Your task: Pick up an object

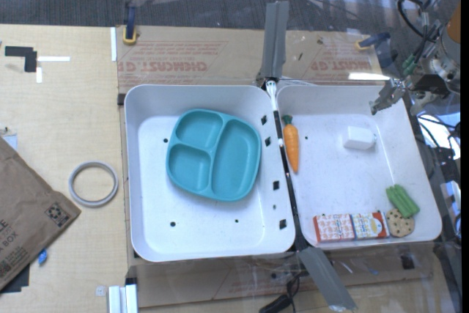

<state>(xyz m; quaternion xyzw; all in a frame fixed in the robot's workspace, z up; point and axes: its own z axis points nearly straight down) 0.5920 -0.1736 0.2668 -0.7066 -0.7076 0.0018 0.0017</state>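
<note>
Nothing had been picked up yet. The claw [386,97] hung at the right bin's [322,179] upper right corner, its fingers seemingly apart and holding nothing. Every candidate lay in that bin: the white block [360,138] nearest the claw, the carrot [292,146] by the divider, and the green piece [401,200], cookie [399,223] and box [350,226] near the front. The whole grasp remained.
</note>
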